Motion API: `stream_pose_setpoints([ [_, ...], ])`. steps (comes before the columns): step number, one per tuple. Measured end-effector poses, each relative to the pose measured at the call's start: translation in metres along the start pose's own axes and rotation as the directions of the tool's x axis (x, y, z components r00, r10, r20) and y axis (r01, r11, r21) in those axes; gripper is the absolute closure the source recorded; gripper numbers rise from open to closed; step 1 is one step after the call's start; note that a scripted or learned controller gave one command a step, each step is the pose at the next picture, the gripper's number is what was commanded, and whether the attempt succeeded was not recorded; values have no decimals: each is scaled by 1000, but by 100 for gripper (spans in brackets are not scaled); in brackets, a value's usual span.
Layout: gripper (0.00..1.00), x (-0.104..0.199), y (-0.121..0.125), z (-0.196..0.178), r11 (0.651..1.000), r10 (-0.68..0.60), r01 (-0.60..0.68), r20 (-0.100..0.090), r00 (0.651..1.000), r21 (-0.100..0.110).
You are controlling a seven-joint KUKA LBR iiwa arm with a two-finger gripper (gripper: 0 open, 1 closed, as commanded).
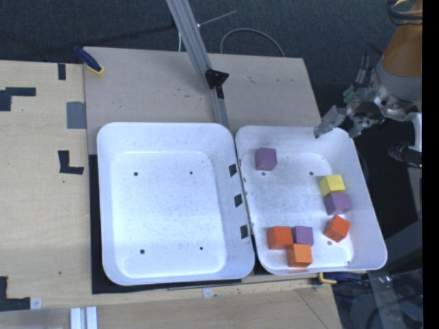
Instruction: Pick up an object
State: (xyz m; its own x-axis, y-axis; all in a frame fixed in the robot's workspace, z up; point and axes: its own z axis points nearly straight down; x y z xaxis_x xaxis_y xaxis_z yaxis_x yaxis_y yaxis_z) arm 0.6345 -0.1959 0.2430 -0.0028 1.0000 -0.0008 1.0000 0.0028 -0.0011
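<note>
Blocks, seven small coloured cubes, lie in the right bin (357, 157); the lone purple block (265, 158) near its far wall looks light, rigid, easiest gripped across flat sides. The gripper (337, 122) hovers spread and empty over that bin's far right corner.

Gripper (337, 123) hovers over the right bin's (361, 177) far corner; seven blocks lie inside, left bin (164, 142) beside it

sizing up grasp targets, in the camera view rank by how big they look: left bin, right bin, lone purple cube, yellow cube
1. left bin, largest
2. right bin, a bit smaller
3. lone purple cube and yellow cube: far smaller, and too alike to rank
</note>
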Motion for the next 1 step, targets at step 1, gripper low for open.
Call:
stream_pose_setpoints([
  [1,0,0,0,0,1000,1,-1,1,1000,1],
])
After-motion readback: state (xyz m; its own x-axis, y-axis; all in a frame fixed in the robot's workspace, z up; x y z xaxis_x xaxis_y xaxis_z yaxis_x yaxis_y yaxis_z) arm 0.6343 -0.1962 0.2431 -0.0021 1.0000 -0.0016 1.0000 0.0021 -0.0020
